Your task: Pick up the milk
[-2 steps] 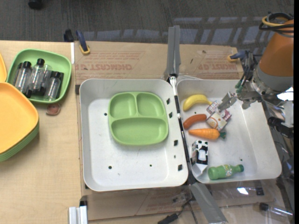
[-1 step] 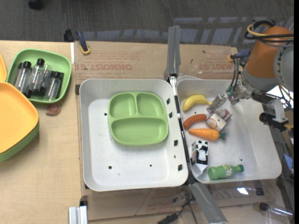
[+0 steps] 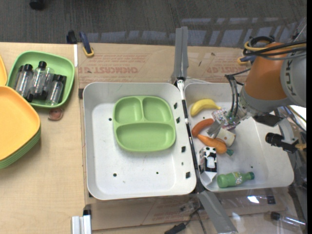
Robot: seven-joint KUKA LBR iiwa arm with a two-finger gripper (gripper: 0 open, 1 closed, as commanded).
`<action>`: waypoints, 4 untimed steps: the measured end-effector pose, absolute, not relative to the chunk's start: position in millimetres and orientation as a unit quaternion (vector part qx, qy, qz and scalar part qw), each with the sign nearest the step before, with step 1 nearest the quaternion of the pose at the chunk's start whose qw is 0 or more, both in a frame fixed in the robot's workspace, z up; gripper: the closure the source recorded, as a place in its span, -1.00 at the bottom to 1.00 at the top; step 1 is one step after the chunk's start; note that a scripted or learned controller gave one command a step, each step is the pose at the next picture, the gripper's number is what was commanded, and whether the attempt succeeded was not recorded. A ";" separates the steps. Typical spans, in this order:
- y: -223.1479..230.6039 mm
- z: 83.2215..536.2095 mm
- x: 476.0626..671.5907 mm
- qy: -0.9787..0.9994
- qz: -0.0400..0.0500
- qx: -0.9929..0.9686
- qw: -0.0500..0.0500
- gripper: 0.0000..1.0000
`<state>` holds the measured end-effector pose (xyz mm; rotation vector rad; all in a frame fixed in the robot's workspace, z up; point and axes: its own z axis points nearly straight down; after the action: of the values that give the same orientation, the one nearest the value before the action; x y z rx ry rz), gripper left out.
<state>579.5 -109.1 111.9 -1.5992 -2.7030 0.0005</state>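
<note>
Milk carton (image 3: 209, 159), cow-patterned, lies at lower left of the right bin (image 3: 273, 179), long axis running roughly top-to-bottom in frame; we cannot tell which end is its top. Carrot (image 3: 212, 143) sits just above it, green bottle (image 3: 234, 179) below right. Gripper (image 3: 223, 122) hovers above the carrot; we cannot tell its opening.

Left bin (image 3: 97, 179) has a green divided plate (image 3: 144, 123) sitting in it. Right bin (image 3: 273, 177) holds a banana (image 3: 204, 105), a carrot (image 3: 211, 143), and a green bottle (image 3: 235, 179) lying along the near wall. Off left, a green tray (image 3: 63, 65) of dark vials (image 3: 39, 83) beside stacked yellow plates (image 3: 17, 126).
</note>
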 end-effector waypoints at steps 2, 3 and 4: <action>-101.8 90.8 590.3 -0.844 0.000 -0.537 0.001 1.00; -99.5 93.5 530.7 -0.856 0.000 -0.518 0.001 1.00; -50.5 191.9 622.0 -0.894 0.000 -0.448 0.000 1.00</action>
<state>622.0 -50.5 191.9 -1.4069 -2.8093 0.0011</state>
